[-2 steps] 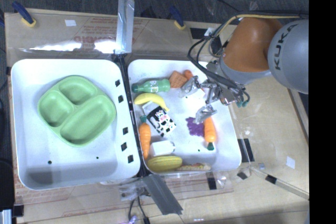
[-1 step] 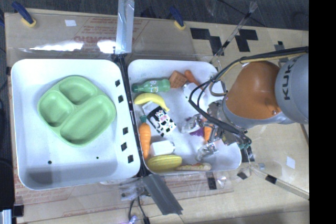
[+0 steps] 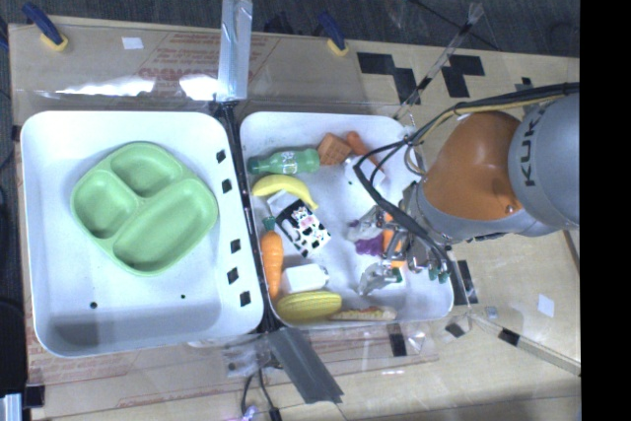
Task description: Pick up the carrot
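Inspected from the near edge outward.

Two shallow white bins, smooth plastic with rounded corners, set side by side: left bin (image 3: 59,311), right bin (image 3: 434,309).

Right bin, near wall, at 6 o'clock: one yellow oval fruit-shaped piece (image 3: 309,306), glossy, lying flat. Touching it on the far side: one white rectangular block (image 3: 304,279), matte.

At 8 o'clock, along the bin's left wall: one carrot (image 3: 271,256), orange, tapered, smooth, lengthwise along the wall with the green tip towards 12 o'clock. Just beside the white block; apart from the gripper.

At 4 o'clock: gripper (image 3: 385,261), dark metal under loose cables, low over the bin floor. Clenched or released: cannot tell. Nothing seen held. One small purple item (image 3: 367,234) just beside it, shape unclear.

Near the centre: one black-and-white patched piece (image 3: 308,230), boxy, tilted.

Towards 11 o'clock: one banana (image 3: 283,189), yellow, curved. Beyond it: one green bottle (image 3: 286,161), lying on its side. At 12 o'clock: one orange blocky item (image 3: 340,148).

At 3 o'clock: arm (image 3: 552,163), grey casing with a rounded orange band.

Left bin, centre: one pale green divided plate (image 3: 145,205), smooth, three compartments.

Far bench edge: two blue clamps (image 3: 46,27) and one upright strip of shiny film (image 3: 235,49).
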